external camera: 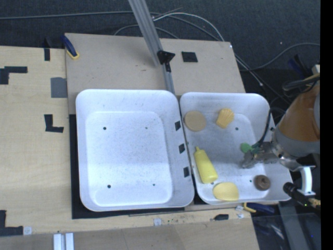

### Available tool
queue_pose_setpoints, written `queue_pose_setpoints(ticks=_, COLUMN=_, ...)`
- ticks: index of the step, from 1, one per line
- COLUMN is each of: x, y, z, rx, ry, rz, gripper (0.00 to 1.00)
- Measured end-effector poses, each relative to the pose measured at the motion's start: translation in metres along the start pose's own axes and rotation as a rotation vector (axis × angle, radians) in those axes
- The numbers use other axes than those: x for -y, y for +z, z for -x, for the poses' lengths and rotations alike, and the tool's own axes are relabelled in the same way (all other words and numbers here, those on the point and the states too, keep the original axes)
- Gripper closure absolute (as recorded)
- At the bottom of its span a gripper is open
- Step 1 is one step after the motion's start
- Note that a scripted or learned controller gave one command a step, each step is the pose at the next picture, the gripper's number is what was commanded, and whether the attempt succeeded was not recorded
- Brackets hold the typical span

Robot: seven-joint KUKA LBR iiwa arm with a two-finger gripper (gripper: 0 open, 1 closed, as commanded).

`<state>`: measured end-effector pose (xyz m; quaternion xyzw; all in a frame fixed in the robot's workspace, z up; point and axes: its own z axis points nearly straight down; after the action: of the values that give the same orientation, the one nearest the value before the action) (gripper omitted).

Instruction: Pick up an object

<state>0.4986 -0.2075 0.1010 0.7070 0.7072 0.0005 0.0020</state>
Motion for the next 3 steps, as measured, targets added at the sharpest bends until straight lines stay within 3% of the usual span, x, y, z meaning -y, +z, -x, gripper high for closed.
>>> queue_pose_setpoints(ticks=2, x=0.000, y=-0.112, z=-0.004, rx=-0.001, ry=0.000, rz=-0.001, gripper=1.00)
queue_pose_setpoints(ticks=3, x=0.000, y=-0.124, z=-0.060, rx=-0.003, ry=-0.003, rz=-0.003, gripper=1.00)
